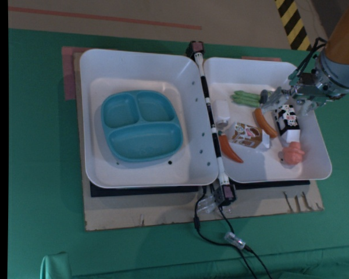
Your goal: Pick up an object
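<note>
The right bin holds several small items. Green bean pods lie near its back, and an orange sausage-like piece lies slantwise at the middle. A black-and-white cow-print carton sits right of the orange piece, and a pink toy lies at the front right. A brown-and-white carton, an orange-red carrot and a small white piece rest near the divider. My gripper hangs over the bin's back right, just above the cow-print carton, with nothing visibly held.
The left bin carries a blue divided plate. A black-and-white rail runs between the bins. Cables trail off the front edge over the green cloth. The arm comes in over the right bin's right rim.
</note>
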`<state>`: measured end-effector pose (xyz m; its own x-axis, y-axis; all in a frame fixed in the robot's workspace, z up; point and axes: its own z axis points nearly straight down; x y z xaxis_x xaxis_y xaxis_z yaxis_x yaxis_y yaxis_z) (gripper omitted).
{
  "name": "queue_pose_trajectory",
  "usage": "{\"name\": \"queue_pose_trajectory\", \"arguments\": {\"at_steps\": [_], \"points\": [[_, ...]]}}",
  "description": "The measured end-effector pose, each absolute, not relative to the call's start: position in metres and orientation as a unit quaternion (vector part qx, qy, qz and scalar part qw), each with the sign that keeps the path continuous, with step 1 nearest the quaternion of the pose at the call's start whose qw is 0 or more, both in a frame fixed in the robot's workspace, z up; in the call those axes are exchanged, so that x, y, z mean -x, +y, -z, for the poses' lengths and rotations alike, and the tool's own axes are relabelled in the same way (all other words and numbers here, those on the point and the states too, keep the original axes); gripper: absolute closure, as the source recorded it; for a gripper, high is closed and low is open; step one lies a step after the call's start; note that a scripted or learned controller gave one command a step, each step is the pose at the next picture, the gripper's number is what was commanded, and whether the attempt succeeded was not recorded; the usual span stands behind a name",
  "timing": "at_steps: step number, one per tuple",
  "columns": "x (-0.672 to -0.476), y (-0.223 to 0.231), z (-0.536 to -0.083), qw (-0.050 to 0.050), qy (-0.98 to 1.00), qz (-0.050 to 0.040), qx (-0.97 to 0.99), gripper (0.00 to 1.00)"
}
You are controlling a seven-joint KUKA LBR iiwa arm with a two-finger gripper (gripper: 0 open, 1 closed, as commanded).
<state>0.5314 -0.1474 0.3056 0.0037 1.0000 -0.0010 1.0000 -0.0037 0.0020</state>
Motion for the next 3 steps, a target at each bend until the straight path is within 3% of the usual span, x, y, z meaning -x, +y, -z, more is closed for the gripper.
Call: {"name": "queue_pose_trajectory", "arguments": {"at_steps": [1, 2, 3], "points": [[-0.531, -0.114, -0.218, 0.005, 0.706, -0.0039, -0.708, 0.00], [-0.533, -0.115, -0.231, 0.010, 0.704, -0.0065, -0.710, 1.00], [-0.530, -0.162, -0.323, 0.003, 0.705, -0.0005, -0.709, 1.00]]}}
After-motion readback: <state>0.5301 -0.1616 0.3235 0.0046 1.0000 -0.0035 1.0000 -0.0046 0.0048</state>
